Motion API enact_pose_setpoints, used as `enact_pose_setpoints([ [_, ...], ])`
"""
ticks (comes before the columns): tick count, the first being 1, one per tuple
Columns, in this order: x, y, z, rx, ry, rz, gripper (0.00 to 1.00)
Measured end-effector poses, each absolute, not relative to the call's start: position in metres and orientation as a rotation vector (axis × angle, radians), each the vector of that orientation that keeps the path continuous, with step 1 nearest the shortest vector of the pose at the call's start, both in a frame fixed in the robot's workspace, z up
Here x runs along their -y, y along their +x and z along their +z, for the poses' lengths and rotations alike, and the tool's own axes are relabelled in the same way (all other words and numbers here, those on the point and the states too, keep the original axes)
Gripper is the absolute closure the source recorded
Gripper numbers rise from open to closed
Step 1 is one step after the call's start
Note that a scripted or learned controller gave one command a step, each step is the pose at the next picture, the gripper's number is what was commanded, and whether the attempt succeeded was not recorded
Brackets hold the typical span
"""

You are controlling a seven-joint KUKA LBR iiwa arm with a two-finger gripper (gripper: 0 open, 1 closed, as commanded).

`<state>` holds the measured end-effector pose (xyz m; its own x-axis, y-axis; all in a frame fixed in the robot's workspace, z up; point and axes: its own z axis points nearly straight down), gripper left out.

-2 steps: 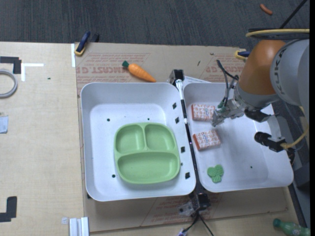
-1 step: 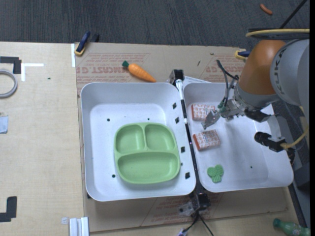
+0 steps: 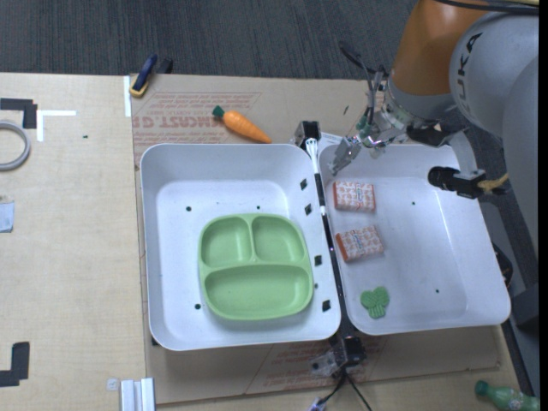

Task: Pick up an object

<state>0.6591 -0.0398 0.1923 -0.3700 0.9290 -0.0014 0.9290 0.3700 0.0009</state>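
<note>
Cardboard-topped bench (image 3: 68, 272) is carrying both bins while I am hovering my tool (image 3: 358, 144) over the right bin's (image 3: 445, 255) far left corner, pinching nothing. I am judging the upper packet (image 3: 354, 196), just near of it, best approached straight down, centred.

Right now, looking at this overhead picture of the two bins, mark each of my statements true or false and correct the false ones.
1. The green divided plate lies in the left bin. True.
2. The carrot lies inside the right bin. False: it lies on the cardboard behind the left bin.
3. Two small patterned packets lie in the right bin. True.
4. The small green piece sits on the plate. False: it lies in the right bin, near its front edge.
5. The gripper hangs over the left bin's middle. False: it is at the right bin's back left corner.
</note>
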Motion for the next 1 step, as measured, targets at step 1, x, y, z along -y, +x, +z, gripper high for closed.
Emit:
enact_pose_setpoints([
  [1, 0.0078, 0.5937, 0.1924, -2.796, 1.431, 0.0, 0.0],
])
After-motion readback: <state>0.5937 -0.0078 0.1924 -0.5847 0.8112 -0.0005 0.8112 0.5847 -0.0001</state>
